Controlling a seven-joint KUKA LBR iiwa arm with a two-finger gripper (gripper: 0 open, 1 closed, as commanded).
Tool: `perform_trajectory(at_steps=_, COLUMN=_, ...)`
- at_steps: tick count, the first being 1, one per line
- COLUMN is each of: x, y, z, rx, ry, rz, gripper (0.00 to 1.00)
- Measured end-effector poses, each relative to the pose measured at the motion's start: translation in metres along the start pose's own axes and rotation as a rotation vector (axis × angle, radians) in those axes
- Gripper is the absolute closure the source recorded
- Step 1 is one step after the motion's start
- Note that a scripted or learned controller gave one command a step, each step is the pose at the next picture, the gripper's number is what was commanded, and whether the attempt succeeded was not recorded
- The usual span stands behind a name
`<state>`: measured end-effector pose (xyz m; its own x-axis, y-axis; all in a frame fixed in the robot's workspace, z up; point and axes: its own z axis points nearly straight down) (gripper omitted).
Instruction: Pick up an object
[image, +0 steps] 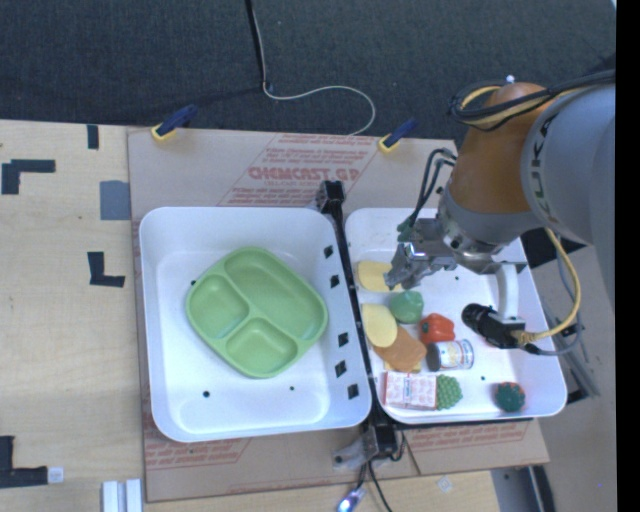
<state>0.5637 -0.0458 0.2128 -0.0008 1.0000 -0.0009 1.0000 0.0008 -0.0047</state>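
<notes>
**End effector (408, 264) low over the crowded right bin**

The end effector hangs in the upper left part of the right bin (478, 380). From this slant I cannot tell how far open it is, and nothing is seen in its hold.

The likeliest target, in my judgement, is the green round object (407, 305), just below the end effector in the frame and near the bin's left wall. It looks small and rounded, so it may roll or squirt aside if pinched off-centre. The grip should be centred over its middle before closing.

The neighbours sit close:
- A pale yellow piece (372, 275) lies just up and to the left of it.
- A second yellow piece (378, 322) lies just beside it on the lower left.
- An orange piece (403, 350) lies below it.
- A red item (437, 328) lies near it on the lower right.

The descent should be straight down, closing along whichever line has the most free room, probably toward the upper right. After that, a straight lift would keep the other pieces from being dragged along.

Farther down the frame are a small jar (452, 355), a red-and-white packet (410, 390), a dark green cluster (449, 390) and a green ball (510, 397). All are well clear of the approach.

The left bin (175, 260) holds a green divided tray (257, 310). Both bins rest on the wooden surface (60, 300).
</notes>
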Motion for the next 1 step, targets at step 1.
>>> perform_trajectory(at_steps=1, x=0.0003, y=0.0045, z=-0.0219, rx=-0.005, ry=0.001, rz=-0.001, gripper=1.0)
